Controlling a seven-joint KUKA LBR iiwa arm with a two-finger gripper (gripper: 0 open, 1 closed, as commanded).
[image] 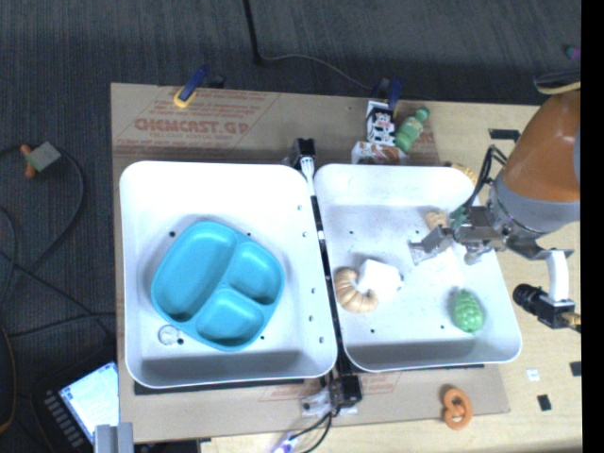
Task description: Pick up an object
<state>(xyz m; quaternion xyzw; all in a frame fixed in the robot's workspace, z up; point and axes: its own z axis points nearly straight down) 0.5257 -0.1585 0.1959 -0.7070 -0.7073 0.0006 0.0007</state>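
In the right bin [491, 352] my gripper [427, 243] hangs over the floor, right of centre, and its wrist reaches in from the right edge. A small tan piece [434, 220] lies just above it, close to the gripper body. To the lower left, a white block [379, 276] leans against a tan ring-shaped pastry toy [353, 291]. A green bumpy toy [466, 310] rests near the bin's front right corner. I see nothing held in the gripper.
The left bin [142, 196] holds a blue divided tray [218, 282]. Behind the right bin stand a small carton and a green bottle [408, 130]. An orange ring [457, 406] lies on the bench in front. A black fitting [540, 302] sticks out at the right.
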